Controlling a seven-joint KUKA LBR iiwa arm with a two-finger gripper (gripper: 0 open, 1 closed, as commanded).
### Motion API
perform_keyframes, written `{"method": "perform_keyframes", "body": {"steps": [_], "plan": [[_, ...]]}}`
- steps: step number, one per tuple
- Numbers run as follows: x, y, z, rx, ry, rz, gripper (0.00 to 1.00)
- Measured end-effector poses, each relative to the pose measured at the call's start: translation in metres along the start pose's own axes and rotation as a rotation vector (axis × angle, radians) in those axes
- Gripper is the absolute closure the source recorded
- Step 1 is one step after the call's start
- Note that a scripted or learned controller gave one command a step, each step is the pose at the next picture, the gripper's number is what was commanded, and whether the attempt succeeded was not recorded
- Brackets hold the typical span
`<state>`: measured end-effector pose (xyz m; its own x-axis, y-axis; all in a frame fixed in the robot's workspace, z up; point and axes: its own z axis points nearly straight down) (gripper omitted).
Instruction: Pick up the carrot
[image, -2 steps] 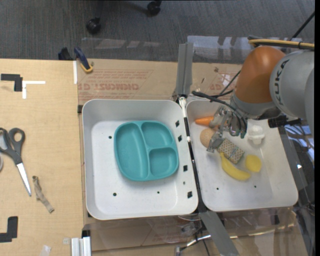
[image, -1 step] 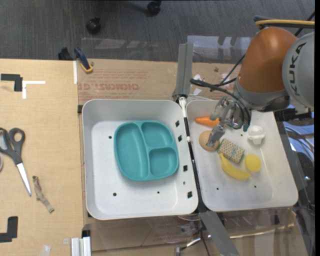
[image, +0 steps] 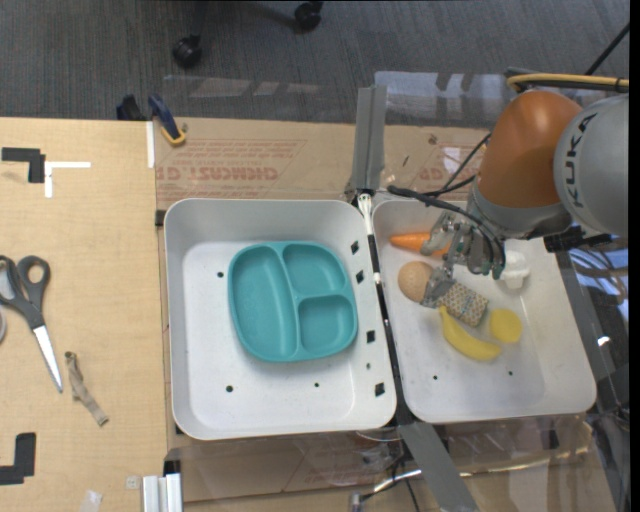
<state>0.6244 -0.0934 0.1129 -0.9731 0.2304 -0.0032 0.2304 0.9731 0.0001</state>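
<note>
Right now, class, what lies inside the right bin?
Inside the right bin: a carrot, an egg, a banana, a lemon and a speckled sponge. The gripper hangs above, covering part of the carrot.

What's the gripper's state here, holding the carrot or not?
Gripper: low over the right bin, beside the carrot; nothing visibly held, open or shut cannot be told.
</note>
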Motion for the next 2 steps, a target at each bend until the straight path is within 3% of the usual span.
{"method": "perform_keyframes", "body": {"steps": [1, 2], "plan": [[-0.018, 0.003, 0.02, 0.001, 0.013, -0.04, 0.0], [-0.023, -0.021, 0.023, 0.004, 0.02, 0.326, 0.0]]}}
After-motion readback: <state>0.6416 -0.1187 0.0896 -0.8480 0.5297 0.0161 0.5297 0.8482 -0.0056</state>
